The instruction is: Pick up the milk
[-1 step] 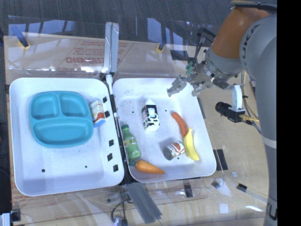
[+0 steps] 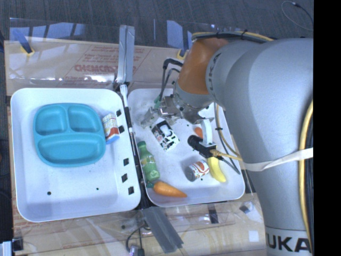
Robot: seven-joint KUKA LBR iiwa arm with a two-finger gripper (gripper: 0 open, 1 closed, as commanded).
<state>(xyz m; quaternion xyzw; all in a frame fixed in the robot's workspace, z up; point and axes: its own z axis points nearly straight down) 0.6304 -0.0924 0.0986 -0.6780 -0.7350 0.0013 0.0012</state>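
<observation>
The arm's grey base point(image 2: 285, 242), at five o'clock in the camera view, carries the dark letters "UKA", the start of the word cut off by the casing's edge. At eleven o'clock a cardboard sheet point(image 2: 96, 63) behind the bins bears faded red printing, too blurred to read. The milk carton point(image 2: 165, 134) near the centre shows a black-and-white pattern without legible words. Labels on the green bottle point(image 2: 148, 164) and small can point(image 2: 197, 170) cannot be made out.
</observation>
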